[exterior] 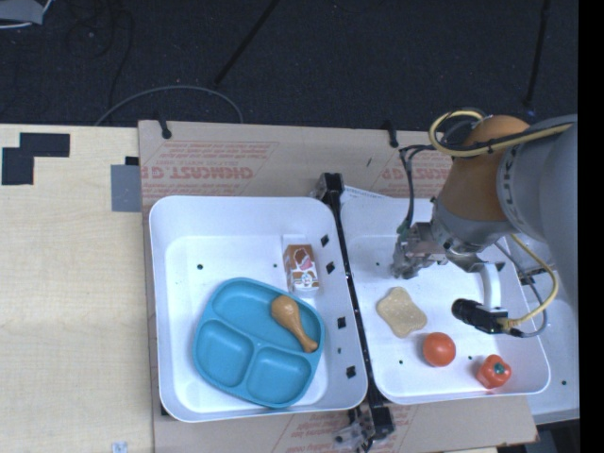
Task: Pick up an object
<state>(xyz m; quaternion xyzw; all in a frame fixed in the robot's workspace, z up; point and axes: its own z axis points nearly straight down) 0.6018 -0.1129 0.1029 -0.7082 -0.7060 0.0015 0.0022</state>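
Low over right bin (543, 371), end effector (412, 259).

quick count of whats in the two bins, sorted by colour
Blue: 1, divided plate
Tan or brown: 2, drumstick on the plate, slice of bread
Red: 2, tomato, small red pepper-like item
White with print: 1, small packet
Total: 6
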